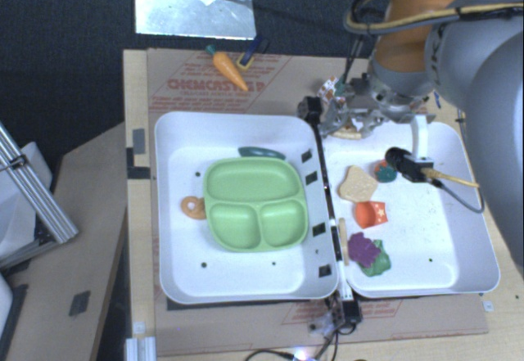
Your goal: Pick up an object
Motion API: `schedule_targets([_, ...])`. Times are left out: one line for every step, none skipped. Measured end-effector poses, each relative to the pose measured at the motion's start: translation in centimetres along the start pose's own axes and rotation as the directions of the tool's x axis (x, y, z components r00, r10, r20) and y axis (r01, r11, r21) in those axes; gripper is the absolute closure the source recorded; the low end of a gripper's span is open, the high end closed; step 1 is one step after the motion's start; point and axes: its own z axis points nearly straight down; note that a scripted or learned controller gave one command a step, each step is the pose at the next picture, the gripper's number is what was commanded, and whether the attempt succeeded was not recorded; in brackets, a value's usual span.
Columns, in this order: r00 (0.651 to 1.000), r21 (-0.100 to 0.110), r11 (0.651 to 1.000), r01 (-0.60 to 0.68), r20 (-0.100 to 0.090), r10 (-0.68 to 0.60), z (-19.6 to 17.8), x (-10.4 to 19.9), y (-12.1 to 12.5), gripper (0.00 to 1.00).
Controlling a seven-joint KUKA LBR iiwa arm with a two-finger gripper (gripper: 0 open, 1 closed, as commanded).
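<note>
Crowding jaws (348, 118), blurred, over right bin (458, 269)

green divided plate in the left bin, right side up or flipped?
Right side up. The green divided plate lies flat in the left bin with its three hollow compartments facing the camera, and nothing lies in them.

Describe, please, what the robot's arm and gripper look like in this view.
The arm is bulky, smooth and grey, with a rounded orange band above the wrist. Dark and yellowish cables loop beside the band. The gripper is a cluttered cluster of metal and dark parts.
</note>
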Motion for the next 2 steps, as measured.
schedule_targets([1.0,-0.001,1.0,0.002,-0.001,-0.002,-1.4,0.0,-0.5,1.0])
schedule_targets([1.0,-0.002,1.0,0.004,0.0,-0.004,-1.1,0.7,0.8,1.0])
